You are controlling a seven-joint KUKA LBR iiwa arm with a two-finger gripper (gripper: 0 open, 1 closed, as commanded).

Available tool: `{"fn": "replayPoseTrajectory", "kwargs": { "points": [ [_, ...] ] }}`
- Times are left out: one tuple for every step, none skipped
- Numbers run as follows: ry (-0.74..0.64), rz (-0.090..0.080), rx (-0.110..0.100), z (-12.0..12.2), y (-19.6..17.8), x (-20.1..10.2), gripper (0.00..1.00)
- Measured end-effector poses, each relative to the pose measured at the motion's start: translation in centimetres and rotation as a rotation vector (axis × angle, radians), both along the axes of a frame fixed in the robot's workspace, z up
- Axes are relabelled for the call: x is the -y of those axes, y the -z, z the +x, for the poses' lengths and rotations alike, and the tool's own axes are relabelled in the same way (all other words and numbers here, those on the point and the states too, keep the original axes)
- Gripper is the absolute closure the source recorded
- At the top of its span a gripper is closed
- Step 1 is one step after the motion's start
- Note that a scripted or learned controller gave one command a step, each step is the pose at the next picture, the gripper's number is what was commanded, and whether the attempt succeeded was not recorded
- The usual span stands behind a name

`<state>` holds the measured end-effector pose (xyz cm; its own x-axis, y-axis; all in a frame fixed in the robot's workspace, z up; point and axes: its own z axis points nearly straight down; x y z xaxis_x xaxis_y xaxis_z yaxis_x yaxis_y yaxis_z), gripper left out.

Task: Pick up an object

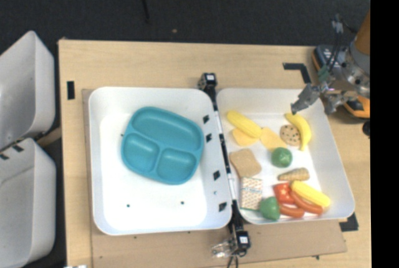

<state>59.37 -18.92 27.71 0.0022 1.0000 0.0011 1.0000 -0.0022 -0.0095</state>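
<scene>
Nearest you, the right white bin (340,164) holds toy foods; its curved yellow plastic banana (301,128) lies at the far side. Just beyond, your grey two-finger gripper (303,100) hovers, grip state unreadable.

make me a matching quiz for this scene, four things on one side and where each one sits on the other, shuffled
Things:
1. blue plate
2. banana
3. slice of bread
4. hand

Places:
A. in the right bin, near its left wall, about halfway down
B. over the far right corner of the right bin
C. in the left bin
D. in the right bin, toward its far right, next to a round cookie

Pairs: 1-C, 2-D, 3-A, 4-B
</scene>
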Motion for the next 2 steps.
{"fn": "replayPoseTrajectory", "kwargs": {
  "points": [
    [-0.003, -0.002, 0.011, 0.2, -0.6, 0.0, 0.0],
    [-0.006, -0.002, 0.006, 1.0, 4.5, -0.5, 0.0]
  ]
}}
